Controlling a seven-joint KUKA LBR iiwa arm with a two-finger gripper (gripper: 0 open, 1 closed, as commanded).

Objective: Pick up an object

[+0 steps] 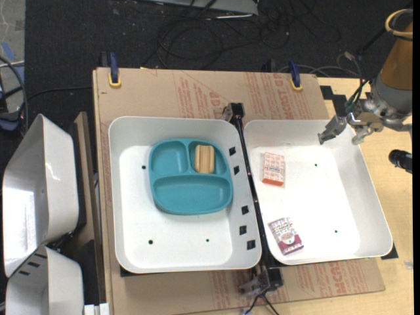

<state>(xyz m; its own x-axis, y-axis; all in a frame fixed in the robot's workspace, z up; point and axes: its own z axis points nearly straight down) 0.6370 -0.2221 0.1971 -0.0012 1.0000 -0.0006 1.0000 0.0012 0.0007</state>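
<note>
Camera view: gripper (346,128) is hovering open and empty over right white bin's (367,195) far-right corner, well apart from flat orange-white packet (273,168) near its far-left corner, risking closing on nothing or clipping the rim.

We see two shallow white bins side by side on a brown cardboard-covered bench (177,90). The left bin (125,195) holds a teal three-compartment plastic plate (187,192), with a tan wooden block (205,159) in its far right compartment. The right bin (354,195) holds a red-and-white small box (273,168) far left, and a maroon-and-white packet (285,234) nearer. We note the two-finger gripper (346,130), fingers spread, above the right bin's far right corner, holding nothing.
</note>
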